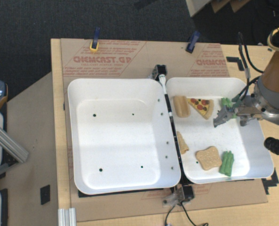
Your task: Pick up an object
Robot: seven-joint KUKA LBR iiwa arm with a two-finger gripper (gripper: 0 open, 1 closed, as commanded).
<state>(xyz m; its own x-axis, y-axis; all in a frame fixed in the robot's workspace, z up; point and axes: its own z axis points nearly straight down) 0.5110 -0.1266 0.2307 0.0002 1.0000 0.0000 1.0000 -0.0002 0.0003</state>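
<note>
White plastic, shallow and rounded at the corners: that is what you see in both bins, the left bin and the right bin touching along a black seam at mid-frame. In the right bin you have a tan bread roll at upper left, just beside a triangular pizza slice with red topping. Lower down sits a square slice of toast with a green bean pod touching its right edge. A small brown wedge lies against the seam. Your grey two-finger gripper comes in from the right edge, over the bin's upper right. A small green leafy piece shows just above its fingertips; you cannot tell whether the fingers are clamped on it.
</note>
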